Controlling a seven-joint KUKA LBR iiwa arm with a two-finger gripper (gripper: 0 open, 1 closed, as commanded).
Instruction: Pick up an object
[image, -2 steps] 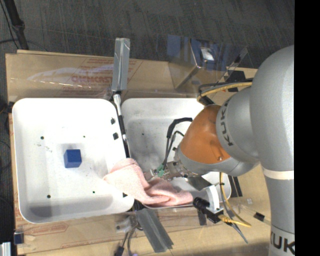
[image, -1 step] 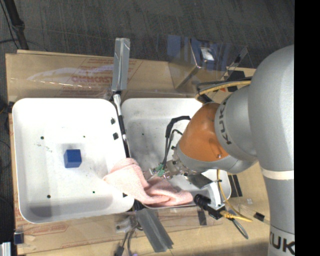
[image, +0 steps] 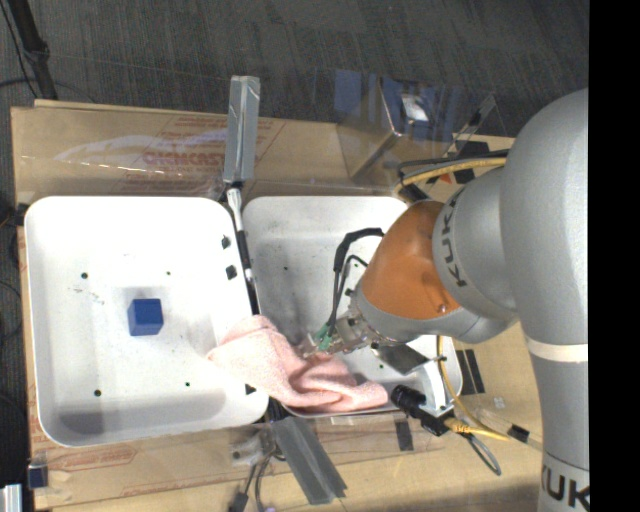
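The tool (image: 328, 342) is low in the right bin (image: 290, 240), at the upper edge of a pink cloth (image: 300, 375) that lies heaped in the near left corner and droops over the divider onto the left bin (image: 60, 300); its state I cannot tell. 1 blue cube (image: 146, 316) sits well apart, with open floor around it.

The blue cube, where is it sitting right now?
The blue cube lies in the left white bin, left of centre on its floor, well apart from the pink cloth draped over the divider between the bins.
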